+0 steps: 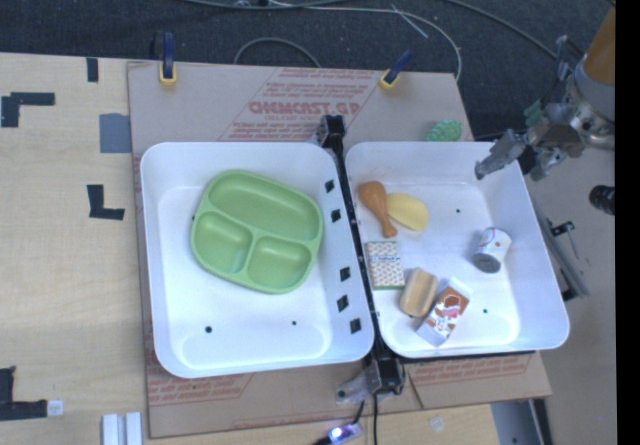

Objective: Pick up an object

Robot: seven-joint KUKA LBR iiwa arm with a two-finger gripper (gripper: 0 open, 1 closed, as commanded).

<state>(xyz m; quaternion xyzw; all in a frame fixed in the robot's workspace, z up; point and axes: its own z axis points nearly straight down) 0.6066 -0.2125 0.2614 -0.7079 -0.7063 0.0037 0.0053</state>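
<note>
The right bin (535,233) holds several small objects: a brown wooden spoon (375,205) beside a pale yellow piece (409,212), a grey can (489,249) lying on its side, a patterned square packet (384,264), a tan block (418,292) and a red-and-white carton (446,313). My gripper (515,161) hangs over the bin's upper right corner, above and to the right of the can. It is open, with nothing between its fingers.
A green divided plate (258,231) lies in the left bin (160,273). A small green object (445,131) sits on the cardboard just beyond the right bin's far rim. Black clips line the divider between the bins.
</note>
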